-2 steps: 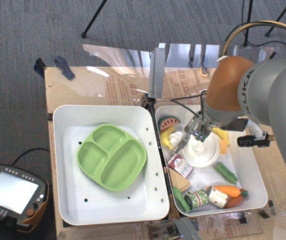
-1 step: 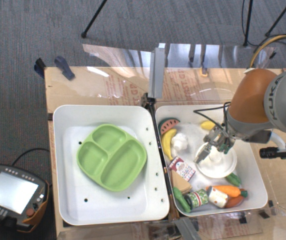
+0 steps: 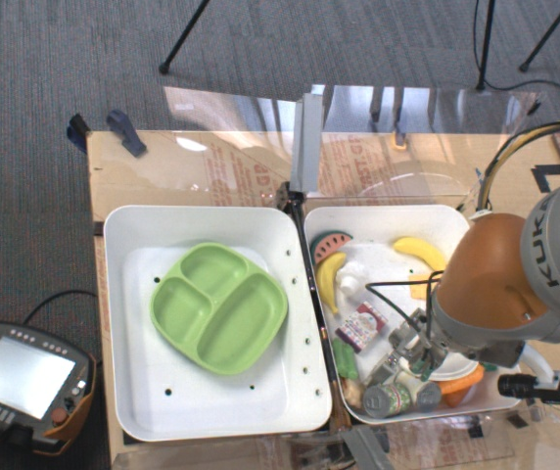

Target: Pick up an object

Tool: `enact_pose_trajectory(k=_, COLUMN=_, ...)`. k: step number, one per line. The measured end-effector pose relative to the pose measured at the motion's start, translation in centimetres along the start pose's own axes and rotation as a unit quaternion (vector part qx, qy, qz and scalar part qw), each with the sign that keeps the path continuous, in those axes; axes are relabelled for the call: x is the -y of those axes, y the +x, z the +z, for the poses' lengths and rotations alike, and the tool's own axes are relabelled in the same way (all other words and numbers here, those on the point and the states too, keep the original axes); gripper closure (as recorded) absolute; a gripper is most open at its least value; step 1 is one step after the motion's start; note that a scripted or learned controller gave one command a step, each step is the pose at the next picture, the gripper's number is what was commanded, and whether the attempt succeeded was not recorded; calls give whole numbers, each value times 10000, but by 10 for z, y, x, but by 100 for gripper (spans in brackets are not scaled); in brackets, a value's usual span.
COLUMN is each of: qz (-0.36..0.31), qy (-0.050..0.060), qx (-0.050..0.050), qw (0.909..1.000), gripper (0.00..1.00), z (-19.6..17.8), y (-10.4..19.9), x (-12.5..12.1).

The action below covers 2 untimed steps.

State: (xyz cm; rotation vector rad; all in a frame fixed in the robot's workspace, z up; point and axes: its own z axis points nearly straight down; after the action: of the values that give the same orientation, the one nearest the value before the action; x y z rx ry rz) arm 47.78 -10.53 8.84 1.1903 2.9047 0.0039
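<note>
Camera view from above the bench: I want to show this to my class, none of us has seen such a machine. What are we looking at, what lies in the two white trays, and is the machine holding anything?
The picture comes from one fixed camera above a bench, looking down at a slant. The grey and orange shape on the right is a robot arm reaching in from that side; its two-finger gripper is low over the right shallow white bin.

The left shallow white bin holds a light green plastic plate with three compartments. The right bin holds a jumble of small things: two yellow toy bananas, a watermelon-slice toy, a small white packet with a pink label, a grey can and an orange piece.

I cannot tell whether anything sits between the gripper's tips; the clutter hides that.

On the floor at lower left lies the hand-held control screen.
</note>
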Motion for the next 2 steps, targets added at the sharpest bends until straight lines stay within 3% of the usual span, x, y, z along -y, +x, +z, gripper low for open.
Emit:
enact_pose_trajectory(k=1, qz=-213, qy=11, qx=-8, qw=9998, gripper=0, z=1, y=-70, x=-60)
enact_pose_trajectory(k=2, qz=-616, qy=9, qx=-2, qw=9981, gripper=0, z=1, y=-94, x=-114)
